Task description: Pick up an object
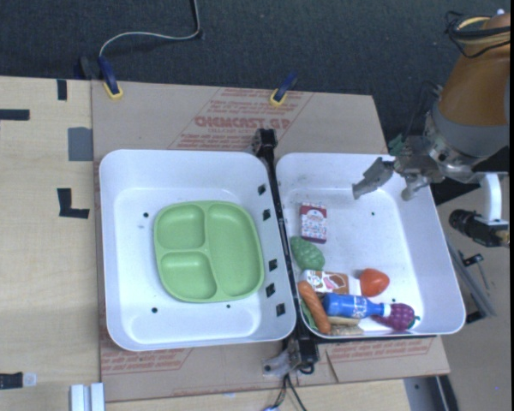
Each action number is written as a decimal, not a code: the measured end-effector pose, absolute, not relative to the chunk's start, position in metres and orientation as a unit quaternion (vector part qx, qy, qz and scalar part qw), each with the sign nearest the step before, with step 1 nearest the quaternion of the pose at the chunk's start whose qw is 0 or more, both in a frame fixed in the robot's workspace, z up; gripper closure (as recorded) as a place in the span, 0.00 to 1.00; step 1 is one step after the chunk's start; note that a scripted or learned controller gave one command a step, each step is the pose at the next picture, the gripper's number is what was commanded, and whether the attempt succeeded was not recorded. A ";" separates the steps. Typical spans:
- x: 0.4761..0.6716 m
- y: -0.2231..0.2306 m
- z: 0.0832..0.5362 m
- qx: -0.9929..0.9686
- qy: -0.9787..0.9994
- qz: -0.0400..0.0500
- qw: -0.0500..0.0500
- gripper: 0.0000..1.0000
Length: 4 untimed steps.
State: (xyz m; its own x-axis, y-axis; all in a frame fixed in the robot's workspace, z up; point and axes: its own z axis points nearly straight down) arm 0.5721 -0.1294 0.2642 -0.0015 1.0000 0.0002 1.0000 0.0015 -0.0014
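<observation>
Pale wooden worktop carried a brown cardboard sheet with two shallow white bins side by side on it. Grey arm with orange band reached in from the right, over the far right corner of the right-hand white bin. Left-hand white bin held a green three-compartment plastic tray, lying flat, nothing in it.

Right bin held all the small objects, clustered at its near left end: small red-and-white carton lying apart toward the middle, green leafy toy just below it, then blue-and-white bottle lying on its side, long axis running left to right, orange carrot toy, red tomato toy, purple grape toy.

Gripper hovered with fingers spread, holding nothing. Every candidate lay down and left of it; carton nearest, well apart.
</observation>
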 end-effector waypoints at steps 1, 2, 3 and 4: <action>0.573 -0.099 0.163 -0.707 -0.708 0.001 0.001 0.00; 0.585 -0.096 0.087 -0.706 -0.708 -0.002 -0.001 0.00; 0.621 -0.094 0.086 -0.707 -0.708 -0.001 -0.002 0.00; 0.620 -0.095 0.095 -0.707 -0.708 -0.001 -0.002 1.00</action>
